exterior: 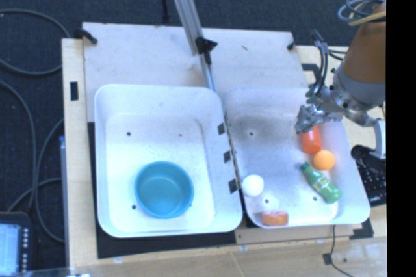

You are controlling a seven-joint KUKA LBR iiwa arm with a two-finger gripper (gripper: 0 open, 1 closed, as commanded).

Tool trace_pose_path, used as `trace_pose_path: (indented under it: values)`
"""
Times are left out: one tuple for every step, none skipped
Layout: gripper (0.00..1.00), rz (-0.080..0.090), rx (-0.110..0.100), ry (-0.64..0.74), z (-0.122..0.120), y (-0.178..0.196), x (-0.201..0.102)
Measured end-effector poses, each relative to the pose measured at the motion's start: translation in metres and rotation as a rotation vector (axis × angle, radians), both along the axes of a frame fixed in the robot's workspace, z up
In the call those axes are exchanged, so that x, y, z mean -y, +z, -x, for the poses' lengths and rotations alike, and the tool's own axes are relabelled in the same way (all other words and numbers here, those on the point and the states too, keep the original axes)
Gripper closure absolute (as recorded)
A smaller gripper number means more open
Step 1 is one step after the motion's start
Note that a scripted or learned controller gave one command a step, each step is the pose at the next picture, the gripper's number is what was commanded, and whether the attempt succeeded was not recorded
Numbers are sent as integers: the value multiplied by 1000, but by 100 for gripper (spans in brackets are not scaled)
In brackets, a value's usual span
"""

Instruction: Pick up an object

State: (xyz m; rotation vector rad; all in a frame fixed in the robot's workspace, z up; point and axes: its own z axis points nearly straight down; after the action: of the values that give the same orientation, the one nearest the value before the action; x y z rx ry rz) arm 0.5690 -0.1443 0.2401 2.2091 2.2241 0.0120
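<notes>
Gripper (311,118) sits low in the right white plastic bin (273,119), just above a red-orange cylindrical object (311,139) (we see them touching or nearly so); we cannot tell how its fingers stand.

Probably lab, bench (162,51), bins (110,100), cables (26,67)

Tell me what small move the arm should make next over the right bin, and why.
Probably a short, straight descent. The gripper sits right above the red-orange object near the right bin's far-right side, and nothing shows as held. The orange ball and green bottle lie close below it in the view, so sideways drift could knock them.
</notes>
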Motion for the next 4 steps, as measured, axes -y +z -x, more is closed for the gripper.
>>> trace_pose_path:
  values:
    - [100,0,-3,1,-2,49,1]
    - [100,-2,-10,2,11,53,-49]
    - [100,0,-12,0,18,35,-93]
    - [100,-2,-14,2,20,34,-149]
